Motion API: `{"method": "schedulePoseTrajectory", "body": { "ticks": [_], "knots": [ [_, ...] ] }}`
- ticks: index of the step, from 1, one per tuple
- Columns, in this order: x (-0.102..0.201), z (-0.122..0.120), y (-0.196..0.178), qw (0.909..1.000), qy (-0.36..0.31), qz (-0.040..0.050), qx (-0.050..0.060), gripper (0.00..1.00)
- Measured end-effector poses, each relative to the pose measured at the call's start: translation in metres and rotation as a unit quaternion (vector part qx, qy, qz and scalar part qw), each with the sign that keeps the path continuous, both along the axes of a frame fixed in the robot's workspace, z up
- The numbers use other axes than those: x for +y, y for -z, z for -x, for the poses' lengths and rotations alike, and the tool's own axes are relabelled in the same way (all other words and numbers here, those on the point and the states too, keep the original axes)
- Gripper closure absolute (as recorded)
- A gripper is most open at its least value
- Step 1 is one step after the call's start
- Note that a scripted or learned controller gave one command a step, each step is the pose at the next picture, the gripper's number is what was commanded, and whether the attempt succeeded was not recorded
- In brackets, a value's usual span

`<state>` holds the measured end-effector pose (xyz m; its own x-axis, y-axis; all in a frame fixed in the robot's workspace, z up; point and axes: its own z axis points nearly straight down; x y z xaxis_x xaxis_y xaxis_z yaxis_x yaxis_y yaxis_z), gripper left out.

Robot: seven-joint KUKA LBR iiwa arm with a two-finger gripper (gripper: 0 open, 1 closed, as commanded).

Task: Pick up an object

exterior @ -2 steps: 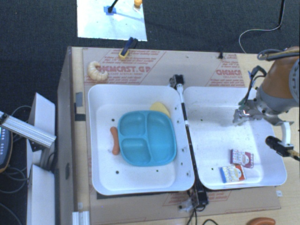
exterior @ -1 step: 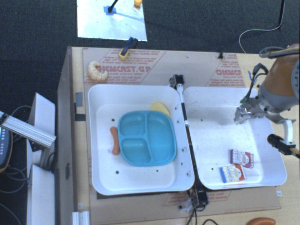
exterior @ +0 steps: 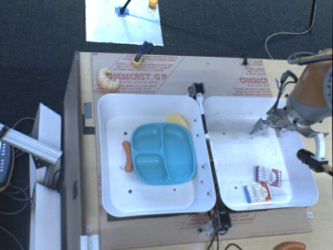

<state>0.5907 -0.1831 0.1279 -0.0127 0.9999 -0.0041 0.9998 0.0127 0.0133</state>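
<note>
Cartons (exterior: 268,175) are seen lying nearer the camera than the gripper (exterior: 258,127), whose grasp cannot be told.

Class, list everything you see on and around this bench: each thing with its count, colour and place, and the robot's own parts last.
bins: 2, white, side by side on the bench
divided plate: 1, blue, left bin
sausage: 1, orange, left of the plate
yellow piece: 1, behind the plate
small cartons: 2, red, white and blue, right bin's near corner
ridged toy: 1, cream, on the bench behind the left bin
arm: 1, grey and orange, right side
gripper: 1, over the right bin
</note>
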Motion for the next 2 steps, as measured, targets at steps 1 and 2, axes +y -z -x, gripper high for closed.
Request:
{"method": "schedulePoseTrajectory", "body": {
  "ticks": [1,2],
  "knots": [
    [0.038,0.026,0.044,1.0,0.005,-0.0022,0.006,0.0],
    [0.017,-0.072,0.043,1.0,0.004,-0.0013,0.005,0.0]
  ]
}}
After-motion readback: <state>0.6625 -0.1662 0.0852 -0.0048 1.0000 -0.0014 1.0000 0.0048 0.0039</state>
